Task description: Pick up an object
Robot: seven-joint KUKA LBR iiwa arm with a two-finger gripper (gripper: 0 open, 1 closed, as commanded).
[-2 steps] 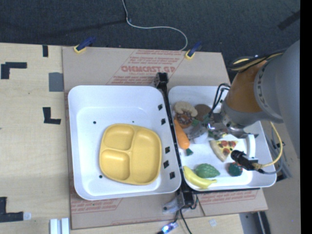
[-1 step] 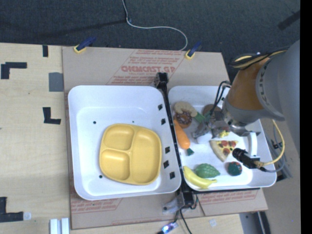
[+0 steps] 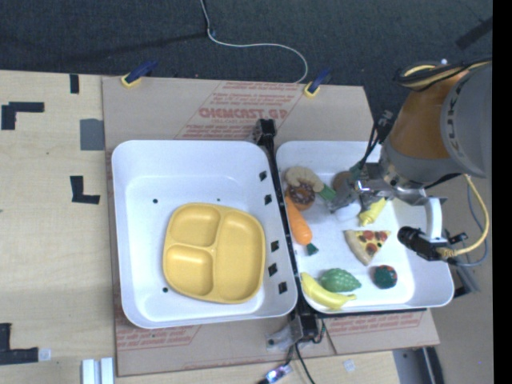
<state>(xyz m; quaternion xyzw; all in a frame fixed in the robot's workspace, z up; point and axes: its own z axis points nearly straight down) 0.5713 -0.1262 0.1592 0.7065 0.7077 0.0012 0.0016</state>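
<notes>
Camera view: the grey arm's two-finger gripper (image 3: 352, 192) is hovering low over the right white bin (image 3: 424, 294), just beside a small yellow toy piece (image 3: 372, 211); its closure cannot be told, and nothing is being lifted, so the pick is remaining to be done. Counted in this bin are lying one chocolate doughnut (image 3: 302, 193), one orange carrot (image 3: 299, 227), one pizza slice (image 3: 366, 243), one yellow banana (image 3: 322, 293), one green leafy toy (image 3: 339, 279) and one dark green ball (image 3: 385, 277), while the left white bin (image 3: 136, 174) is holding one yellow compartment plate (image 3: 214, 252).

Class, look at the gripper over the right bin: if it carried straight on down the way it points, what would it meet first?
Probably the bare floor of the right bin between the donut and the small yellow piece; the gripper hangs there, though depth is unclear.
</notes>
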